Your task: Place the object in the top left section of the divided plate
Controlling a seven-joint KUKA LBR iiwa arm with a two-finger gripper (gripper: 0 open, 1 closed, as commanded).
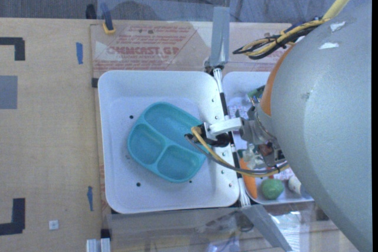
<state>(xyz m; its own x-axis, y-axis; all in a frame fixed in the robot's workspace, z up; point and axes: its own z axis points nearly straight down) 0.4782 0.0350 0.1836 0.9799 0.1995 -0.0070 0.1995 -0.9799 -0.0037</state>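
grey arm (331,127) hides the gripper (260,147), its state i cannot tell; cross the bin wall (217,94) high to the divided plate (165,141) leftward of it.

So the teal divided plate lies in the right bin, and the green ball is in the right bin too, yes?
Not quite. The plate lies in the left bin, not the right one, as the camera view shows. The green ball is indeed in the right bin.
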